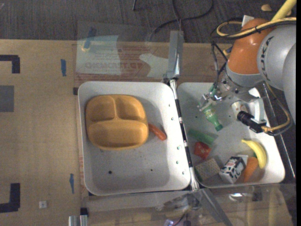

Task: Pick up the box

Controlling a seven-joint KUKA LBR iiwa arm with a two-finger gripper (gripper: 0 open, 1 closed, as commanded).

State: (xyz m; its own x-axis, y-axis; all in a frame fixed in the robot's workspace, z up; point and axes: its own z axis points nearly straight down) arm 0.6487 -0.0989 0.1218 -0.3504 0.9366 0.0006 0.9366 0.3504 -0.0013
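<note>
An orange divided tray (116, 121) fills the left bin (131, 178); a banana (256, 151) lies in the right.

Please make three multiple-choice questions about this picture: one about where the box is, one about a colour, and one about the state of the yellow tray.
1. Where is the box?
A. In the left bin, on the tray
B. In the right bin, near its front edge
C. On the bench outside both bins

2. What colour is the bottle under the gripper?
A. Green
B. Blue
C. Black

3. How does the yellow tray lie?
A. Standing on its edge against the wall
B. Half out of the bin
C. Flat on the floor of the left bin

Answers:
1. B, the box sits between a brown sponge and a carrot in the right bin.
2. A, its body is clearly green.
3. C, all its compartments face up inside the bin.
</note>
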